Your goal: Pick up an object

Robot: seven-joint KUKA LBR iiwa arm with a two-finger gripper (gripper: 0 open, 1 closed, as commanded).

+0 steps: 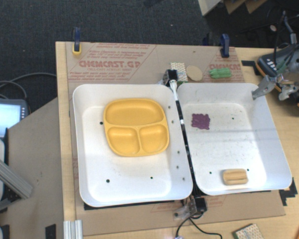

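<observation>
My bench (65, 133) is pale wood, topped by a brown cardboard sheet (114, 63) with red lettering, held at its far edge by two clamps (76, 43). On the sheet, two shallow white bins sit side by side, touching: the left bin (84, 158) and the right bin (269, 148). Beyond the bins, directly on the cardboard, lie a tan round disc (194, 73) and, just beside it, a green object (220, 73)
</observation>
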